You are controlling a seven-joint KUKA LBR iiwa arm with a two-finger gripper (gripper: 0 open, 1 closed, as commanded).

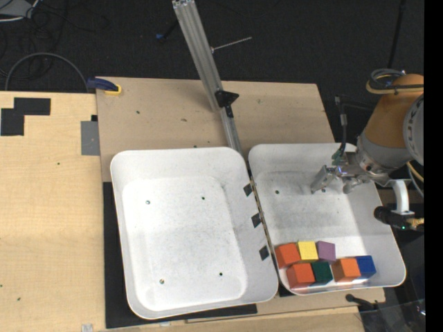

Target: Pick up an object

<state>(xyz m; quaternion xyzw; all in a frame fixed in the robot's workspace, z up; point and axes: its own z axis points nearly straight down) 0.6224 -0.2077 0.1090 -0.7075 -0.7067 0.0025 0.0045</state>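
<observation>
The light brown wooden tabletop (pixel 166 113) carries two shallow white plastic bins side by side. The right-hand white bin (pixel 304 206) lies directly beneath the gripper (pixel 331 178); the left-hand white bin (pixel 183 234) sits well to the gripper's left, its edge touching its neighbour's (small black clips mark the seam). A slanted grey aluminium rail (pixel 202 61) rises from the tabletop beyond the gripper, up and to its left. Far from the gripper, at the tabletop's back left corner, lies a small blue-and-yellow clamp (pixel 104 85).
</observation>
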